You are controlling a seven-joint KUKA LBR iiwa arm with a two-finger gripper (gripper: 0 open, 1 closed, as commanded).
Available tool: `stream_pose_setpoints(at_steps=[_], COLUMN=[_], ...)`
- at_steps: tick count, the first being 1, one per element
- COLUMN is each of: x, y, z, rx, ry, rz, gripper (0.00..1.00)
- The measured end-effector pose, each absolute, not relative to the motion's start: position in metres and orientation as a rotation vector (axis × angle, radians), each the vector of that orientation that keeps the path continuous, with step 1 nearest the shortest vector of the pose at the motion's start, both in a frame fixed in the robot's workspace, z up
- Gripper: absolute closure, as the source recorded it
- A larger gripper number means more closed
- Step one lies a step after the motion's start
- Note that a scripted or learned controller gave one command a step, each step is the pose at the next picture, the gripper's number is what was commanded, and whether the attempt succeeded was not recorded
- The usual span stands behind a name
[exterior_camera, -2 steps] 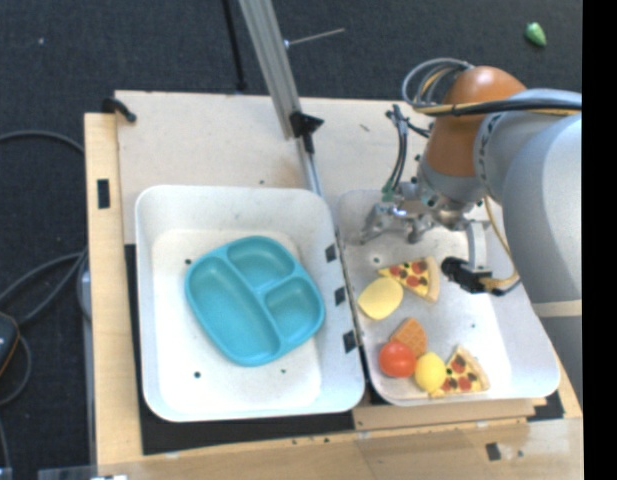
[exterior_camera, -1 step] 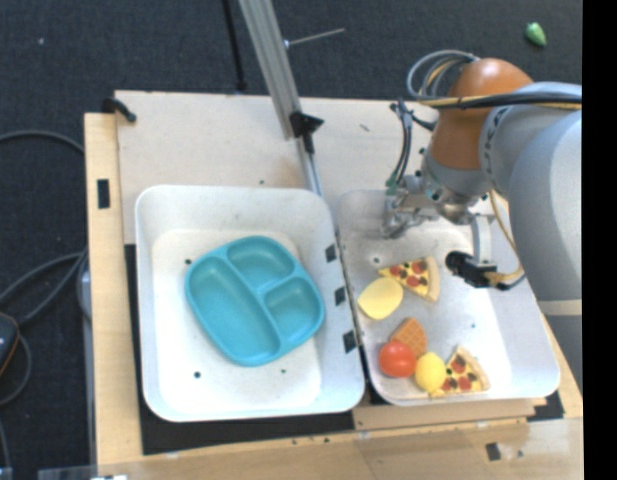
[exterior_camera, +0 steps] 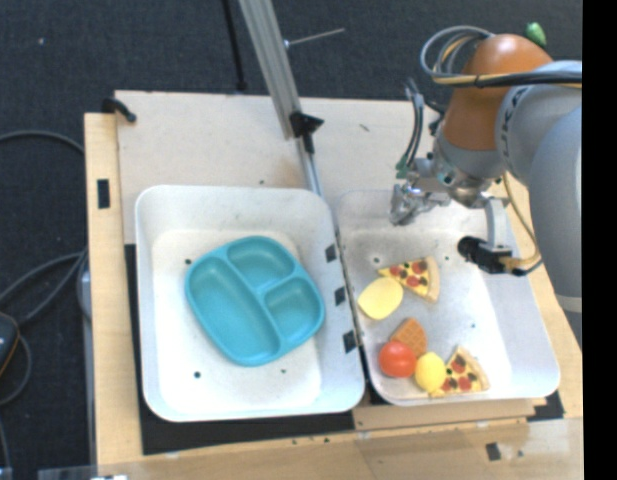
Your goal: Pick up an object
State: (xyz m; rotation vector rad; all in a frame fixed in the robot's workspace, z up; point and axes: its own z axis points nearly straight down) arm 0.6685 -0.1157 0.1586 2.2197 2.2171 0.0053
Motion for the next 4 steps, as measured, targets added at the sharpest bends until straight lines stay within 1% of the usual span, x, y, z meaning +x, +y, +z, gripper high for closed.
stream_pose_setpoints(at_steps=[2,3,4], x=[0.669,0.666,0.661], y=[-0.119,-0.067,-0.005], z=[0.255,0.243,0.239], rx=[2.215,2.215,2.214], ry=[2.218,2.228,2.231], rz=[0.006,0.0,0.001], gripper=[1.0,1.0,1.0])
